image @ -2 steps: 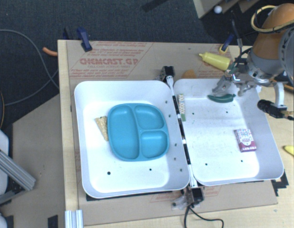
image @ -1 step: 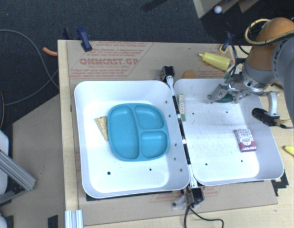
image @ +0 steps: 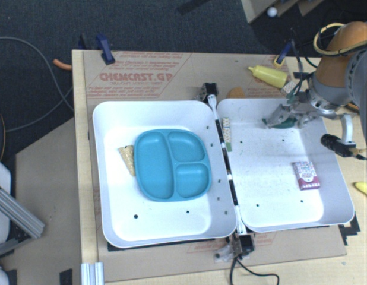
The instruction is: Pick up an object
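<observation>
Gripper at right bin's far edge, grip state can't tell; pink packet near right rim, bin mid open. Board reads "CHEMCAST GP".

tray blue | bins white | packet pink/maroon | bottle yellow

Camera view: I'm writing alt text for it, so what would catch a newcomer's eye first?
The blue tray in the middle of the left bin. Next, the arm's gripper low over the right bin's far edge, with a small pink packet lying nearer the front.
</observation>
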Robot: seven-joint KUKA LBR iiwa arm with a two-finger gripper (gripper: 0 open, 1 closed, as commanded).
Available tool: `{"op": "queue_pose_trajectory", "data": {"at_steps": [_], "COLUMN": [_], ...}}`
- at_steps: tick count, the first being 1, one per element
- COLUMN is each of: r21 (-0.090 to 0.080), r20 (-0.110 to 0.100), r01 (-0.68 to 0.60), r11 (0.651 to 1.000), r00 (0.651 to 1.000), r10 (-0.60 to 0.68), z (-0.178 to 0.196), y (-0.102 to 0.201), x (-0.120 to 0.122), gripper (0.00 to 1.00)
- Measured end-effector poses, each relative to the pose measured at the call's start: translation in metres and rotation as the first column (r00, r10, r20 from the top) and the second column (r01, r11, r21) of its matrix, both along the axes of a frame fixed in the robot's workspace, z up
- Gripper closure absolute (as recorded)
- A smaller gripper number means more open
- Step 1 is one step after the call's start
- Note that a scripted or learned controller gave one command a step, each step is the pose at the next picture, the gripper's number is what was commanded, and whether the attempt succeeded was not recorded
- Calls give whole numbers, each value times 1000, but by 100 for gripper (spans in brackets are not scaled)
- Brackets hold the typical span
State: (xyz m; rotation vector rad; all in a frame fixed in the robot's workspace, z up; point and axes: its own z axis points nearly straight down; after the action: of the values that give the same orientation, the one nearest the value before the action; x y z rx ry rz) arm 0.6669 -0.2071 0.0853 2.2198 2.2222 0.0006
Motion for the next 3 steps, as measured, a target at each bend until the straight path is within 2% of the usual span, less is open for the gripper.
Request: {"op": "queue_pose_trajectory", "data": {"at_steps": [1,2,3], "r21": [1,-3,-2], "r20": [-2,-14,3], "r01": [0,-1,1], "r11": [1000,1000,1000], "r00": [1000,1000,1000], "r10": [0,1,-1], "z": [0,9,65], "y": [32,28,0], "x": [0,-3,0], "gripper": [0,100,100]}}
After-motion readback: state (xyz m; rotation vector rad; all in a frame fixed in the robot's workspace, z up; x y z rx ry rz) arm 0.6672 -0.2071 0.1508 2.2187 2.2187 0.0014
